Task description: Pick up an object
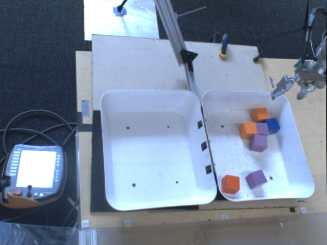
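Observation:
Several small cubes lie in the right bin (pixel 299 152). A cluster near its far right holds an orange cube (pixel 259 114), a blue cube (pixel 273 125), a second orange cube (pixel 248 130) and two purple cubes (pixel 258 143). Near the front edge sit another orange cube (pixel 230 184) and a purple cube (pixel 256 178). My gripper (pixel 293 88) hangs above the bin's far right corner, up and to the right of the cluster. It is open with nothing between its fingers.
The left bin (pixel 110 152) stands beside the right one. A slanted metal pole (pixel 173 29) reaches down to the gap between the bins at the back. A teach pendant (pixel 33 175) lies at the left, off the bench.

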You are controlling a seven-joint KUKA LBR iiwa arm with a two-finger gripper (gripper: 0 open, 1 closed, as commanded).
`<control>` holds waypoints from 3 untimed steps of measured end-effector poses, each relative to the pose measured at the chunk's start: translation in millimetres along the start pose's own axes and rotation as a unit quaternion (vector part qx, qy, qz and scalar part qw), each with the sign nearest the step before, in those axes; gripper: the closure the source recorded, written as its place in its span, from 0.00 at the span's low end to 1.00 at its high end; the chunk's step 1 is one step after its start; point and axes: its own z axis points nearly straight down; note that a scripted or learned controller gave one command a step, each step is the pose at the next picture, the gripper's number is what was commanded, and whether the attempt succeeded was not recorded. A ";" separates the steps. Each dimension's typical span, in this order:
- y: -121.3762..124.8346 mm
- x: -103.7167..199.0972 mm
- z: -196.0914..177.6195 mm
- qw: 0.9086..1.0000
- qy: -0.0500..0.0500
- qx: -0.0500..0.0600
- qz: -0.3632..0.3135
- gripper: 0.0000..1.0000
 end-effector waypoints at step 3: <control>3.5 1.9 105.3 1.000 0.000 0.002 0.001 0.00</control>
